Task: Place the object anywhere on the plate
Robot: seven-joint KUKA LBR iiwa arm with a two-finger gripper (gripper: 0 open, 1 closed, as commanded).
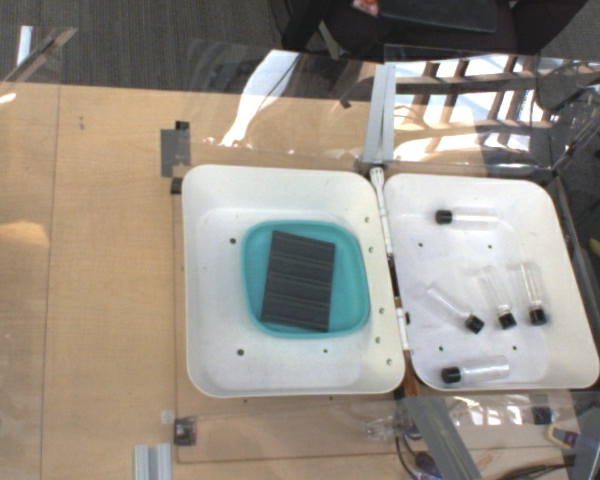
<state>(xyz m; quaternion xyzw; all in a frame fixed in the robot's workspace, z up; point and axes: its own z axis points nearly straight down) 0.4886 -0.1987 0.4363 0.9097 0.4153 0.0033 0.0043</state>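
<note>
A teal, rounded-square plate [352,288] sits in the middle of the left white bin [210,268]. A dark grey ribbed rectangular block [299,280] lies flat on the plate, roughly centred and turned slightly clockwise. It rests wholly inside the plate's rim, and nothing touches it.
The right white bin [570,358] holds several clear tubes with black caps, one near the top left [467,216], a cluster in the middle [495,293] and one at the bottom [480,370]. A grey divider post [380,118] stands behind the seam between the bins. Bare wooden bench [80,268] lies to the left.
</note>
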